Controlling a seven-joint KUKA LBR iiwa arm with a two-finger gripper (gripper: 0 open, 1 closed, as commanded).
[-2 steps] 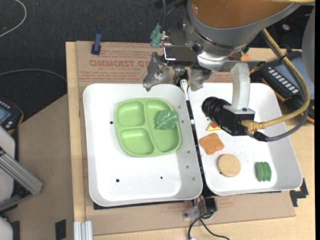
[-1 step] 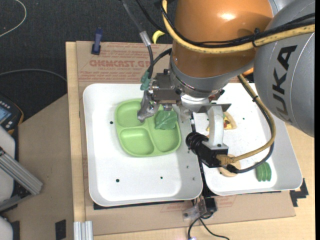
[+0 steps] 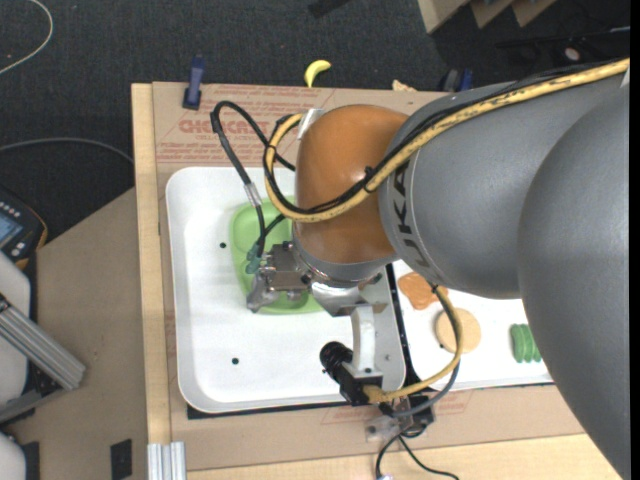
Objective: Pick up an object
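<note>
1. I am hanging over the left bin, my wrist and orange band covering most of what is below me.
2. My fingers are sitting low, right on a flat green object, which lies in the middle of that bin.
3. I cannot tell how far open my fingers are, nor whether anything is between them; my own metal is hiding the tips.
4. The green object is lying directly beneath and slightly up-left of my fingers, its visible part running away from me toward the far wall of the bin.
5. In the right bin, well apart from me, are lying an orange piece, a tan disc and a small green thing.
6. Judging from this, the green object is my nearest target; the others would call for a shift right.
</note>
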